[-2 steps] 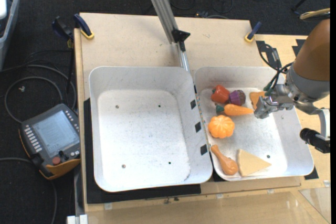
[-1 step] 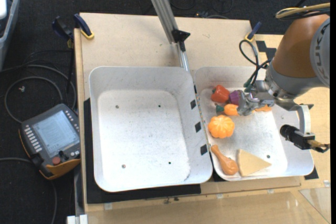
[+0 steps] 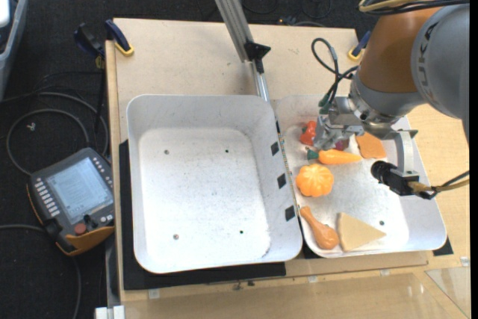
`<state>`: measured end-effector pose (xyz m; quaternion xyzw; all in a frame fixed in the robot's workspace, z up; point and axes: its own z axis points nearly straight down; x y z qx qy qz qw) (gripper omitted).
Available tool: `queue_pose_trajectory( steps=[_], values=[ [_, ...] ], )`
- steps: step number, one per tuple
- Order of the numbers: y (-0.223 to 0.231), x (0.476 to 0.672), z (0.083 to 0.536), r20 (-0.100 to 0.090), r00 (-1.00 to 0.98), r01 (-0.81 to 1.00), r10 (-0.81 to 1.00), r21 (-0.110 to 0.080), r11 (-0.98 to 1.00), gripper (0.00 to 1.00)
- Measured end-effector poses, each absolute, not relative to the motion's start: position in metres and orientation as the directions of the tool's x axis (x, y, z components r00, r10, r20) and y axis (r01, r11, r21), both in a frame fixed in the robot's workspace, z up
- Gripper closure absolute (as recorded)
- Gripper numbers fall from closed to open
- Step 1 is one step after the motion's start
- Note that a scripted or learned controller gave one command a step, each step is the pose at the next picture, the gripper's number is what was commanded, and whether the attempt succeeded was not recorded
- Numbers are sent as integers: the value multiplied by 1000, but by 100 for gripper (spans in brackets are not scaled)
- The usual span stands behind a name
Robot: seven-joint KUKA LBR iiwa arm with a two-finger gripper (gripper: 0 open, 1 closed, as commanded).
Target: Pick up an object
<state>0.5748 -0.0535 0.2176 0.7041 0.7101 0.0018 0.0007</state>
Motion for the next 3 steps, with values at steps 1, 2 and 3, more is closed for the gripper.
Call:
queue_pose_trajectory(
  steps=[1,2,3],
  values=[
    [-7,587,217,1,-8,1000,1000,2,8,100],
    [38,612,233,2,-8,1000,1000,4,8,100],
    [79,626,234,2,-7,1000,1000,2,7,100]
  ],
)
